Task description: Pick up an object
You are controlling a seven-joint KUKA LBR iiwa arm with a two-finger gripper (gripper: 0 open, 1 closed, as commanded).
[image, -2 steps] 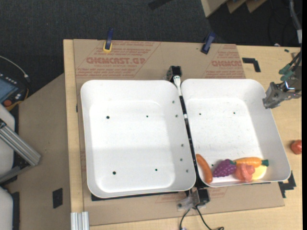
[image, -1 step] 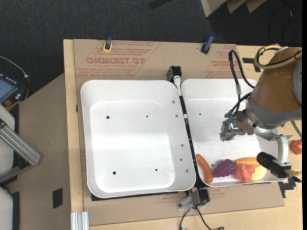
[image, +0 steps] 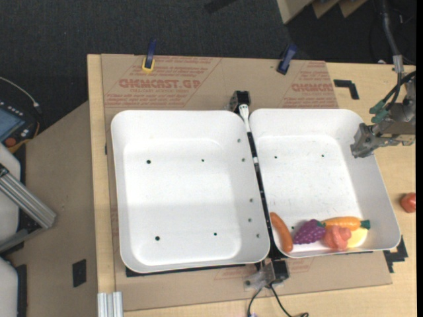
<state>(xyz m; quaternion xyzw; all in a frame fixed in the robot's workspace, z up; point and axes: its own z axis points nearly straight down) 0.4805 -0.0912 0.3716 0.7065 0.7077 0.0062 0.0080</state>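
Note:
Several toy foods lie along the near edge of the right bin [image: 310, 177]: an orange-red sausage shape [image: 281, 232], a bunch of purple grapes [image: 309, 232], an orange carrot [image: 344, 222], a pink-red piece [image: 336, 238] and a yellow piece [image: 357, 238]. My gripper [image: 364, 143] hangs over the bin's far right rim, well away from the pile. I see nothing held in it.
The left bin [image: 185, 190] sits beside the right one, with a black divider strip between them. A small red object [image: 408, 203] lies on the bench outside the right bin. Blue clamps [image: 150, 58] hold the cardboard at the far edge.

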